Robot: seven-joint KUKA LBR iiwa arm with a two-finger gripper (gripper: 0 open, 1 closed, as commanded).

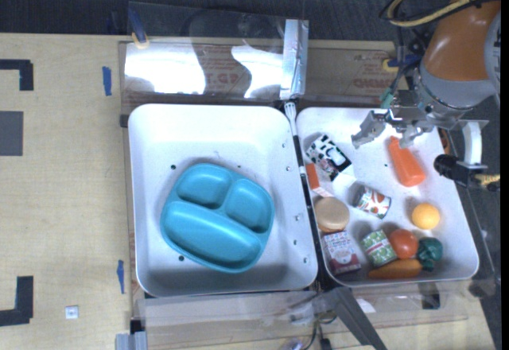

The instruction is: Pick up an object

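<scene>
Orange bottle [406, 163], lying in the right bin [465, 217] just beside the gripper [390, 130], is judged the target; jaws are held apart above it, nothing gripped, so a descent and closing are required.

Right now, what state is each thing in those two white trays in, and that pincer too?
Pincer: open, above the right bin, holding nothing.
Blue divided plate: right side up in the left bin.
Orange bottle: lying flat in the right bin.
Black-and-white carton: tipped against the bin's left wall.
Small can: on its side.
Burger: resting flat.
Orange ball: loose, touching nothing.
</scene>
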